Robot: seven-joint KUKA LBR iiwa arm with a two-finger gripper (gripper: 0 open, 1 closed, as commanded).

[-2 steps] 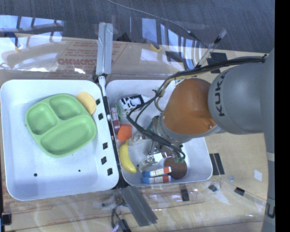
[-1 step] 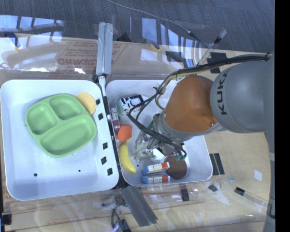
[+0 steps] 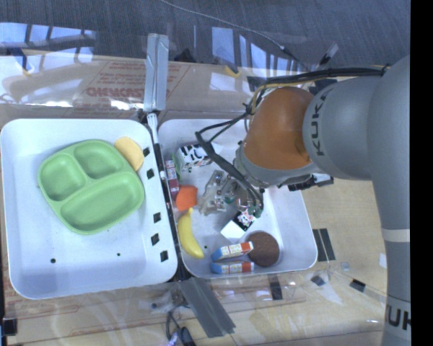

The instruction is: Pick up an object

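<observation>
My gripper [image 3: 218, 195] hangs low over the middle of the right bin [image 3: 297, 222], under the orange wrist band. Around it lie an orange ball-like item [image 3: 186, 197] to its left, a yellow banana [image 3: 188, 238] at the lower left, and a black-and-white box [image 3: 192, 154] at the far end. A small black and white card [image 3: 241, 220] sits just right of the fingers. A brown round object [image 3: 263, 249] and two tubes [image 3: 232, 251] [image 3: 231, 267] lie near the front wall. Nothing is visibly held.
The left bin [image 3: 22, 215] holds a green divided plate [image 3: 92, 184] and a yellow oval item [image 3: 130, 152] at its far right corner. A metal divider [image 3: 156, 78] runs between the bins. The grey arm [image 3: 361, 128] covers the right bin's far right.
</observation>
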